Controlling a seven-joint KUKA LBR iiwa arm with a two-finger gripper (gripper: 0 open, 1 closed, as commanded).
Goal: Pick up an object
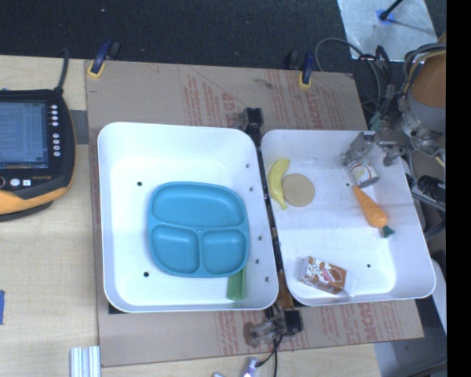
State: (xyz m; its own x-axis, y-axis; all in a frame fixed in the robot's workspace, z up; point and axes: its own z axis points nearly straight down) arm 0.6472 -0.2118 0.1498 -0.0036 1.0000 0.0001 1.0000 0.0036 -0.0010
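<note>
Over the right bin [421,285], my gripper [363,166] hangs near the far wall; I cannot tell its state. 1 carrot [370,208] lies just beside it: I should centre on its middle, aligned across its length, before descending.

Both bins white: left bin [118,210] w/ a light-blue divided plate [198,228] and a green piece [235,287] at its near edge; right bin [408,277] w/ a yellow banana [277,182], tan round disc [298,189], orange carrot [370,207] w/ green tip, and a brown-and-white printed packet [323,276]. Bench is brown cardboard [212,100] w/ faded red lettering over pale wood; pendant [23,151] at left is black w/ orange base & bluish screen.
</note>
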